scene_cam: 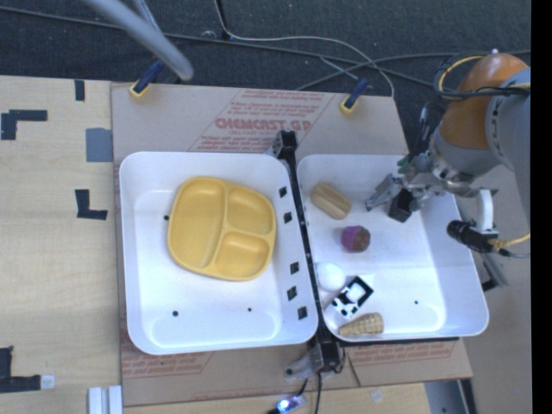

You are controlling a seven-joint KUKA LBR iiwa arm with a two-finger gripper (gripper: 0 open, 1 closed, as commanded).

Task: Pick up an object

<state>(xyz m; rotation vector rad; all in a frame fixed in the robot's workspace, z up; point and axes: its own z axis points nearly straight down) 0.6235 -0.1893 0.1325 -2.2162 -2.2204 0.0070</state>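
Arm (483, 110) comes in from the right edge, orange band at the upper right of the frame, wrist angled down and left over the far right part of the right bin (431, 317). Gripper (390, 202) hangs above the bin's upper right area, pointing left toward the bin's middle. One dark finger (377, 199) sticks out left, a second dark block (399, 209) sits just below it; they look slightly apart, with nothing between them.

Right bin contents:
- tan oval bread roll (330, 201), upper left of the bin, just left of the gripper, not touching it
- purple ball-like thing (355, 238), bin centre, below and left of the gripper
- white egg-shaped thing (330, 275), lower left, next to the divider
- black-and-white block (352, 296), just right of the egg
- waffle cone (360, 324), near the bin's bottom edge

Left bin (138, 300) holds a yellow divided plate (221, 228), centre-upper, lying flat.

Both bins sit on a cardboard sheet (250, 119) on the wooden bench (52, 257).
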